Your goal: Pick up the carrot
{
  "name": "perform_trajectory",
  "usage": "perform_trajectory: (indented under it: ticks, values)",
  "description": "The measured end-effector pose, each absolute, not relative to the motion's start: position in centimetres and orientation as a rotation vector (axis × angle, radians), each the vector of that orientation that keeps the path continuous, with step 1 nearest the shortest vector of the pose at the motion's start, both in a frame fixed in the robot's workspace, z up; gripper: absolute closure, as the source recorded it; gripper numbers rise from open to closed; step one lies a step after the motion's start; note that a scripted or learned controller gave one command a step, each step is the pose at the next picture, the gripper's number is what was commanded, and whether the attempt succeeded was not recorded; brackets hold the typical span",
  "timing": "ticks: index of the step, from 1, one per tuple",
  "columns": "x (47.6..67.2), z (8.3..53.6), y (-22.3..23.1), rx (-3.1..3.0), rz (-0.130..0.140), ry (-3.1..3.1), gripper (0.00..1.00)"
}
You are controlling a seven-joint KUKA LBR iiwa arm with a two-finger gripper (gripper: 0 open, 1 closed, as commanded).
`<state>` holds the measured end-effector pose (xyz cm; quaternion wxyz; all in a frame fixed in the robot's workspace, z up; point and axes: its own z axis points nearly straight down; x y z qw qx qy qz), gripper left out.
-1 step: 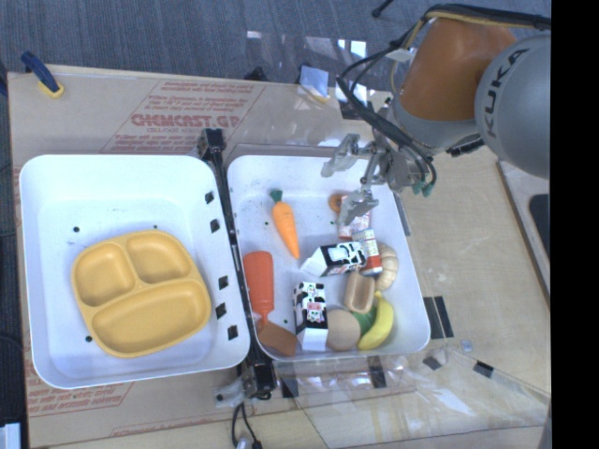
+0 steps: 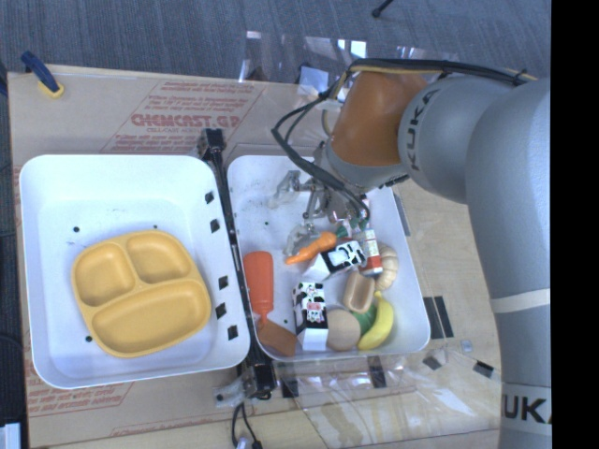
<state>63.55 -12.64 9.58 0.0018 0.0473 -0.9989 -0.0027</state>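
My gripper [image 2: 323, 215] low in the right bin [image 2: 251, 181], just above the carrot [image 2: 312, 248], carrot beside the orange spatula [image 2: 261, 288], its state I cannot tell.

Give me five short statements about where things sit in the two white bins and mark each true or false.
1. The yellow three-compartment plastic tray lies in the left white bin. True.
2. The small orange toy carrot lies in the left bin. False: it lies in the right white bin, among the other toys.
3. The two-finger gripper hangs over the right bin, close above the carrot. True.
4. The yellow toy banana rests on the yellow tray. False: it sits in the right bin, near its lower right corner.
5. The orange-red spatula-shaped toy lies in the right bin beside its left wall. True.
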Motion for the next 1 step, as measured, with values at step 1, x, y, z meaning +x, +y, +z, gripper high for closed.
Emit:
perform_trajectory:
  ticks: [1]
  values:
    - [57.01, 9.17, -14.72, -0.235, 0.0, -3.132, 0.0]
